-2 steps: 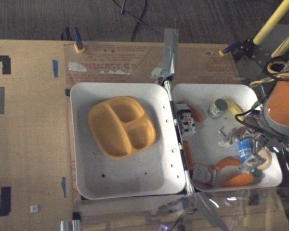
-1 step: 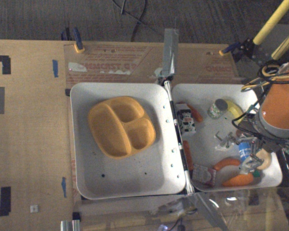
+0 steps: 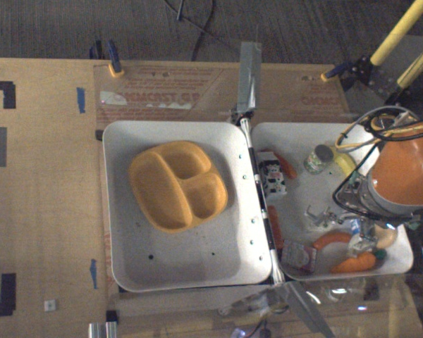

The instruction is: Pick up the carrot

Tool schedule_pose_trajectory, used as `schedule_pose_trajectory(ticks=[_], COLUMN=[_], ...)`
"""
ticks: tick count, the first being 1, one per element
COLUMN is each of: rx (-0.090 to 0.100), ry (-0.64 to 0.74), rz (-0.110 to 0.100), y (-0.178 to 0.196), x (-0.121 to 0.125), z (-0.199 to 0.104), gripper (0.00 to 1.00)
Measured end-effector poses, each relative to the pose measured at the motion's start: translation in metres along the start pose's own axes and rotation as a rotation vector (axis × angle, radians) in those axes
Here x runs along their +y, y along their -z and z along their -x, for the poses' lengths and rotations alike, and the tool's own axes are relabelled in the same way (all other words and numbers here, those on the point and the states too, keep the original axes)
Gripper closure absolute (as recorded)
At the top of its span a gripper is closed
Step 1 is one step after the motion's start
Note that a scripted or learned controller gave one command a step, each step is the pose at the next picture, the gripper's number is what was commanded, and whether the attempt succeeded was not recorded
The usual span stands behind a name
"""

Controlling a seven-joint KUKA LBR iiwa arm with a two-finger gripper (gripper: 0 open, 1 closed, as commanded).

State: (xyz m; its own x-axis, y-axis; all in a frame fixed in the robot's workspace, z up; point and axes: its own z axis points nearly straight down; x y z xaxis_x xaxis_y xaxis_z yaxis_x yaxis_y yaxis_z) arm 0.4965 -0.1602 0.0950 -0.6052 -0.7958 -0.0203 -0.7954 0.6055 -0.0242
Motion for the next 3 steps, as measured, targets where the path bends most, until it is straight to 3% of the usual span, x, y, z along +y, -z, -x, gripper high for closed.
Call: schedule_pose_trajectory(ticks=[1,2,3], rx=[0.015,0.009,0.007], ry=[0.091,0.707,0.810], rz=[0.028,0.029,0.029], y=[0.055,-0.008,-0.008], x=[-0.029,0.012,0.025], z=[-0.052,-0.010,0.007], gripper=[0.00,0.00,0.00])
